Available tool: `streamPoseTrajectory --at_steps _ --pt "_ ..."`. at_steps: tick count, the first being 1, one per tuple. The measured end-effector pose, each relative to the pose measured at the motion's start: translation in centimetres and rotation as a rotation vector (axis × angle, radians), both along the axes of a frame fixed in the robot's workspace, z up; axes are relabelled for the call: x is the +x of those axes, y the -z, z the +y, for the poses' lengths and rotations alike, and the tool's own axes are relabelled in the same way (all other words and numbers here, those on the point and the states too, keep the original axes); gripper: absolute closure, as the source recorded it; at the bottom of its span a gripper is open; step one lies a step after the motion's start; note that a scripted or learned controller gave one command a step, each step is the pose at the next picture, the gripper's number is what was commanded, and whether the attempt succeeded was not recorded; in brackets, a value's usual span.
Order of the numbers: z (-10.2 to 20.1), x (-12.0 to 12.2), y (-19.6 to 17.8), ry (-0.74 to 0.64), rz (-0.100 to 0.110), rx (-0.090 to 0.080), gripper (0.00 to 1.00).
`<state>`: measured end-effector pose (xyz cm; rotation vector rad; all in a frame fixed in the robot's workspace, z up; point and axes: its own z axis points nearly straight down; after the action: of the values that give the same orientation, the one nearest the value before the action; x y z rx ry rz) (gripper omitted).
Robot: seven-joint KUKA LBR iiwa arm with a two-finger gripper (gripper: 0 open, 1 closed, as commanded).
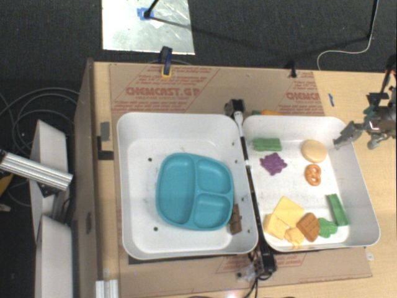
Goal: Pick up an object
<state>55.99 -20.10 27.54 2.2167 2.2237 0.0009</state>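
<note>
While the tool (366, 132) hovers at the right bin (356, 166) rim, grip unreadable | target: tan bun (314, 150) nearest | advice: descend centred, clear of pretzel (313, 175).

My gripper (363, 134) was grey metal. Just beside it lay a pale tan bun (314, 150), with an orange pretzel (313, 175) below that. Farther off sat a green block (267, 144) and a purple cluster (273, 163). Nearer the front lay yellow cheese (284, 216), a brown waffle (308, 226) and a green stick (337, 208). Farthest away, a teal plate (193, 191) filled the other white bin (133, 166).
</note>
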Motion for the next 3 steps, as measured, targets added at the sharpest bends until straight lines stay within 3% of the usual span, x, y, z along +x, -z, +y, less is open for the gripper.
streamPoseTrajectory --at_steps 1,2,3 --pt "0.4 3.9 12.5 -0.004 0.007 0.003 0.0" --pt "0.7 2.4 19.5 0.002 0.005 0.002 0.0" --pt "0.6 2.6 18.0 0.001 -0.003 0.0 1.0"
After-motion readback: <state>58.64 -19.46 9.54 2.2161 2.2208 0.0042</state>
